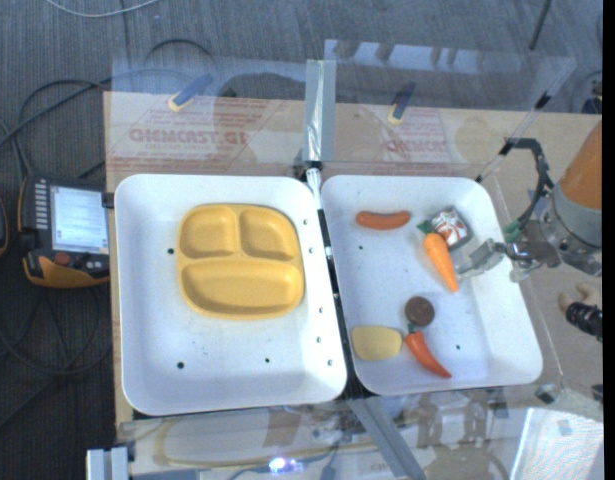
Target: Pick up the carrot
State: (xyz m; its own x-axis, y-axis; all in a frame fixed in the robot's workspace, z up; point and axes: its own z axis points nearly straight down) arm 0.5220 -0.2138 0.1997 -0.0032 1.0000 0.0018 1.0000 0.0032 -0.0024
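Cardboard (187,133) reading "CHEMCAST GT" backs the carrot (441,260) bin (507,358).

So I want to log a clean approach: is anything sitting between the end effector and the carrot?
Nothing visible blocks it. The end effector is at the right bin's right edge, and bare bin floor lies between it and the carrot. A small red-and-white item sits close by the carrot's leafy top, off that line.

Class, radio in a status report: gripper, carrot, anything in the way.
Gripper at right bin's right edge, beside carrot. Carrot flat, not held. Small packet touches its top.
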